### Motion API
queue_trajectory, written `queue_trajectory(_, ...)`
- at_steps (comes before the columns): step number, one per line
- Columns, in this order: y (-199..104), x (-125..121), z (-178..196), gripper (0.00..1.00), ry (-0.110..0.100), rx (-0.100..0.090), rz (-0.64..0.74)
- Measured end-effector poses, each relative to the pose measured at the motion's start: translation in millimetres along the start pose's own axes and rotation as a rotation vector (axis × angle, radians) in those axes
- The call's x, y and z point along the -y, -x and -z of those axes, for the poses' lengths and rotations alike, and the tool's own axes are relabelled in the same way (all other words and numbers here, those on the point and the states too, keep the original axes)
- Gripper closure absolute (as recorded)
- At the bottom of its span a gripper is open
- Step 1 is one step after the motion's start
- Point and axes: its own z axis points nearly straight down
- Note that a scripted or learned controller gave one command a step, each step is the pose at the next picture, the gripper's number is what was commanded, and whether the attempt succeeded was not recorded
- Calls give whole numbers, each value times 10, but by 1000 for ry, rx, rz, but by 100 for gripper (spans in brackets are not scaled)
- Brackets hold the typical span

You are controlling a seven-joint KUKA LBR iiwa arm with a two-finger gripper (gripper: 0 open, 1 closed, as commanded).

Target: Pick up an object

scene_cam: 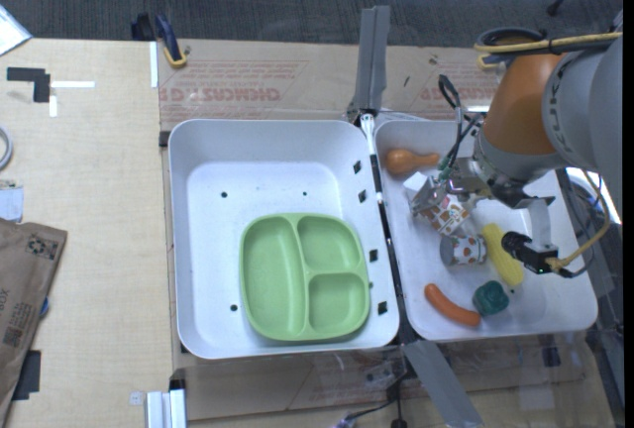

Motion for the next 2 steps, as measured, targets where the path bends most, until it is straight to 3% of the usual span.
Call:
queue_trajectory(1, 15, -2, 90, 100, 0, 0, -3)
queue_trajectory(2, -514, 57, 1395, 100, -1, 2, -169)
